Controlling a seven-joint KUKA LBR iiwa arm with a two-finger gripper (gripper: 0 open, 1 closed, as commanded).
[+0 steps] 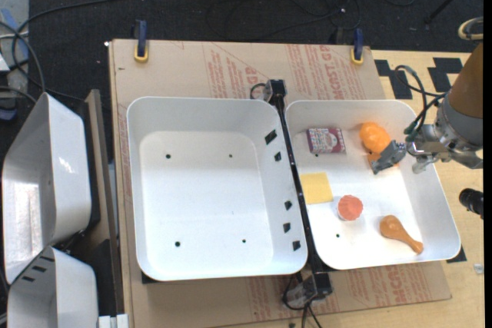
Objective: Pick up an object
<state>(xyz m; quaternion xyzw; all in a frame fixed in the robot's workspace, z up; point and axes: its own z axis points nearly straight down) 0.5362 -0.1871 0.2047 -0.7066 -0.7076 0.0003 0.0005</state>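
1. White plastic: we see two shallow bins side by side on the table, the left bin and the right bin, their inner walls touching along a dark seam.
2. We count five things in the right bin. An orange ball lies near the far wall; a small maroon packet lies to its left, apart from it.
3. A flat yellow square lies near the seam side of that bin. A pink-red round piece sits just beside its lower right corner.
4. An orange pear-shaped toy lies near the front right corner, well apart from the ball.
5. The arm enters from the right, over the right bin's rim. Its end effector hangs just below and right of the orange ball, grey tip pointing left.
6. We cannot tell from this angle whether the end effector is released or clenched; nothing is visibly between its tips.
7. Two orange-handled clamps pin the far edge of the table.
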